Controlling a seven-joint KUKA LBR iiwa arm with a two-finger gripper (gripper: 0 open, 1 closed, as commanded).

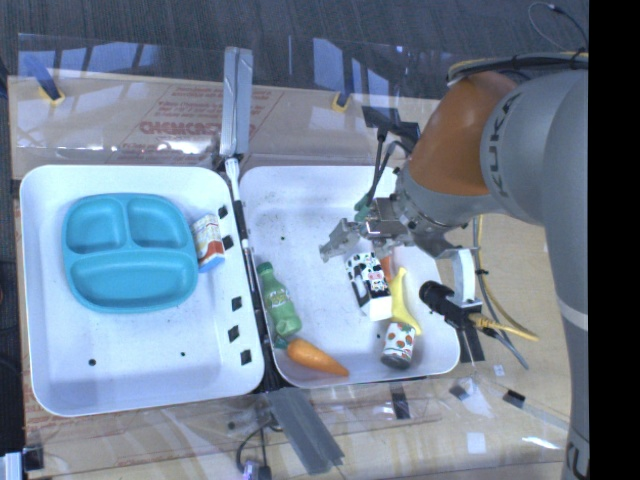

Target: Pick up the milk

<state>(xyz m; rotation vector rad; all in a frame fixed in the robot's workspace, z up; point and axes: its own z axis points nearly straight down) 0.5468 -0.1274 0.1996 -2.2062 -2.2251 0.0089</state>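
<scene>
The milk (368, 282) is a small white carton with black cow patches. It lies in the right bin (300, 203), right of centre, with its long side pointing toward the front. My gripper (352, 236) hangs from the grey and orange arm just behind the carton's far end. It is close above or touching that end, and I cannot tell which. The carton's near end rests against a banana.
In the right bin with the milk are a yellow banana (403, 304), a spotted can (398, 346), an orange carrot (316, 357) and a green bottle (280, 303). The left bin (130, 378) holds a blue divided plate (128, 251) and a small carton (208, 241).
</scene>
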